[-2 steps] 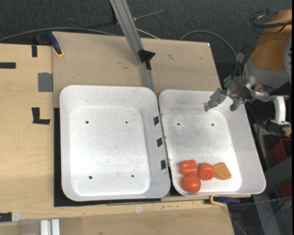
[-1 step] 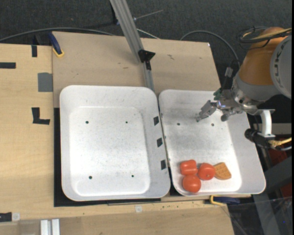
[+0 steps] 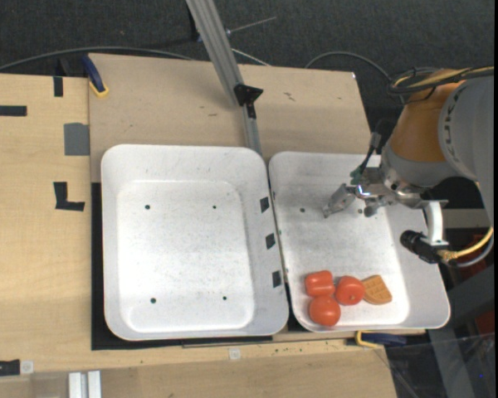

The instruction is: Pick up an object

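Camera view, looking down at a slant, shows two shallow white bins side by side on the bench [image 3: 191, 98]. The left bin [image 3: 124, 172] has a speckled floor with a few small dark holes. The right bin [image 3: 315, 177] holds four small objects grouped near its front edge: three red tomato-like pieces and one orange-brown piece.

Object positions in the right bin:
- One red piece [image 3: 319, 283] lies at the left of the group.
- A second red piece [image 3: 349, 289] lies just beside it, to its right.
- A third red piece [image 3: 324, 311] lies in front of those two, touching or nearly touching both.
- The orange-brown piece [image 3: 377, 290], possibly a bread or biscuit toy, lies just beside the second red piece, at the right end of the group.

The arm [image 3: 456, 131], grey with an orange band, reaches in from the right. Its gripper [image 3: 353, 200] is over the rear half of the right bin, well apart from the grouped objects. The fingers point toward the left bin. One finger [image 3: 336, 202] extends out to the left and the other metal parts sit nearer the wrist, so the fingers appear spread apart, with nothing between them; resolution is low at this point.

A grey metal pole [image 3: 220, 48] crosses the bench diagonally from the top edge and ends at the rear seam between the bins.
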### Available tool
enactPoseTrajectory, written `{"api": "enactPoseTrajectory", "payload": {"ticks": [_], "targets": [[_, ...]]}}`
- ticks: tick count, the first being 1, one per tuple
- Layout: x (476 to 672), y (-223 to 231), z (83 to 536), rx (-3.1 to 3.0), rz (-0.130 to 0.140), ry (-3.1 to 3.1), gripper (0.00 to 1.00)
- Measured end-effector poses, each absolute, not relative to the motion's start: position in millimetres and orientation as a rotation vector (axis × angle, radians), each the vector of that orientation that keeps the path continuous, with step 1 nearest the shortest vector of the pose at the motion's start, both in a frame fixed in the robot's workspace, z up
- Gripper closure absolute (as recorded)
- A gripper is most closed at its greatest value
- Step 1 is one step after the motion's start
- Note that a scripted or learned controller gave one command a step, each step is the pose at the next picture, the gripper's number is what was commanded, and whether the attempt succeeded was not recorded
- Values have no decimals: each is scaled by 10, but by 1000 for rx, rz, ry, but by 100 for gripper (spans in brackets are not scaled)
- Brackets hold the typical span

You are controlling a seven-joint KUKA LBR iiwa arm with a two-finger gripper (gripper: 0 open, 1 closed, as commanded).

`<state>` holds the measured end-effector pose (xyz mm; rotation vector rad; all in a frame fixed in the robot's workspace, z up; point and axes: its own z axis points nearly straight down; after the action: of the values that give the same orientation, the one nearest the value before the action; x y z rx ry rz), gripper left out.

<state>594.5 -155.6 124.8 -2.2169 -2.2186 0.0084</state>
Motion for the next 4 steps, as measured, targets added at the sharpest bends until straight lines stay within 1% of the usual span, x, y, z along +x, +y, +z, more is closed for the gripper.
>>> {"api": "enactPoseTrajectory", "payload": {"ticks": [1,2,3,4], "targets": [[5960,-1550,1383,-2218,3,-2223,100],[5931,-1447,1910,-2221,-3,-2226,100],[5990,-1461,2538,-2223,-5,-2227,100],[5997,-1457,2780,-2221,-2,-2224,100]]}}
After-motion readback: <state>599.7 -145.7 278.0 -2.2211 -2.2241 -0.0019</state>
